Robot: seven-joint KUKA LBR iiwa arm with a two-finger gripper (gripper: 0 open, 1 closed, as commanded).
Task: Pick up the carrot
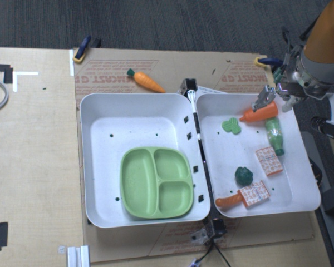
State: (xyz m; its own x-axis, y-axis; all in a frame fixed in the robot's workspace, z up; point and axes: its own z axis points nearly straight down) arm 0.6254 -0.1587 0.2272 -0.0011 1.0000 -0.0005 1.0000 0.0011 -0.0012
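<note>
arm: reaches in from the right, wrist over the far right corner of the right bin [300,202]
gripper [265,100]: fingers closed on the thick end of the carrot [260,113], carrot seen between them
carrot: far right part of the right bin, lying tilted, green top [231,126] pointing left; looks held at one end so the rest hangs low, lift judged barely begun
second carrot [146,80]: on the cardboard [117,74] beyond the left bin [92,149], well apart from the gripper, untouched
green bottle [274,136]: just beside the held carrot, near side, could get nudged
green tray [156,181]: in the left bin, three compartments
other items: dark green lump [244,175], two red-white packets [269,161], an orange-red piece [228,201] at the near edge
risk: end grip, carrot may swing or slip
</note>
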